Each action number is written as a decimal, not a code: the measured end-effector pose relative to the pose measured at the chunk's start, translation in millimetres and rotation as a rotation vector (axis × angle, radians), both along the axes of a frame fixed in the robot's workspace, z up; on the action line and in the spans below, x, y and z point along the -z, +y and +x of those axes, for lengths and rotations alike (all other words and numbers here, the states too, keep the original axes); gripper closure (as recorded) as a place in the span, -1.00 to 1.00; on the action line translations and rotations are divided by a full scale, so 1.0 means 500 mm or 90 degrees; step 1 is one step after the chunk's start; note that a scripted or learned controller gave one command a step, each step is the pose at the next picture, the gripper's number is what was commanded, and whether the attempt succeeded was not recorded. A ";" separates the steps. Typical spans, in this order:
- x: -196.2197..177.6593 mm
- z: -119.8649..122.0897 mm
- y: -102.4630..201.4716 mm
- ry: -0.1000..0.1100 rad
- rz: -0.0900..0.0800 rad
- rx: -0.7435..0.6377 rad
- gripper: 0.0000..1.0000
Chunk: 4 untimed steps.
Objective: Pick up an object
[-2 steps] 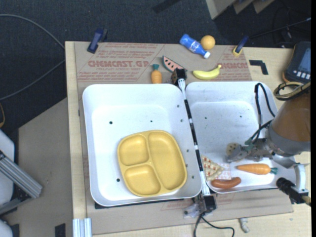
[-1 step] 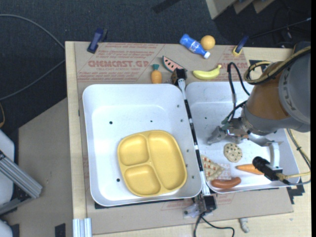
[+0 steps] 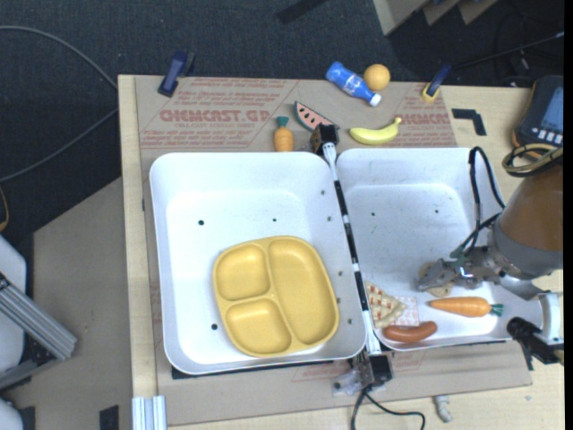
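an orange toy carrot (image 3: 458,307) with a green tip lies in the right bin (image 3: 403,195), just below the tool (image 3: 439,277); tool's grip unclear.

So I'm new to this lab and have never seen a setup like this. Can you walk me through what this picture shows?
This is one camera above a bench, looking down at a slant. The grey machine on the right is a robot arm; its hand sits low in the right bin, and whether it grips anything can't be told. Its job is to pick up an object. Near it in that bin lie a toy carrot, a sausage and a waffle-like piece. The left bin holds a yellow divided plate. Behind the bins, on the board, lie a banana, a small bottle, an orange, a watermelon slice and a small carrot.
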<state>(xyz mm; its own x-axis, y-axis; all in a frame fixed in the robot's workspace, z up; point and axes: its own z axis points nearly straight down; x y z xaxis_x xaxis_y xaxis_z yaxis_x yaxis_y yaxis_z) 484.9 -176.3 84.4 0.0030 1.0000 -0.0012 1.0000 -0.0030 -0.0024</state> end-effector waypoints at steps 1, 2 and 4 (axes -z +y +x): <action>-0.021 -0.012 -0.074 -0.002 -0.001 -0.001 -1.00; -0.006 0.184 0.104 -0.007 0.002 -0.003 -1.00; -0.001 0.240 0.114 -0.002 0.000 -0.003 -1.00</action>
<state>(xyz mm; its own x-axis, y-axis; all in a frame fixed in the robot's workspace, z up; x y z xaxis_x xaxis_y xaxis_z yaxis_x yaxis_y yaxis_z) 605.0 -119.4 84.8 -0.0010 1.0000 -0.0012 1.0000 0.0010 0.0013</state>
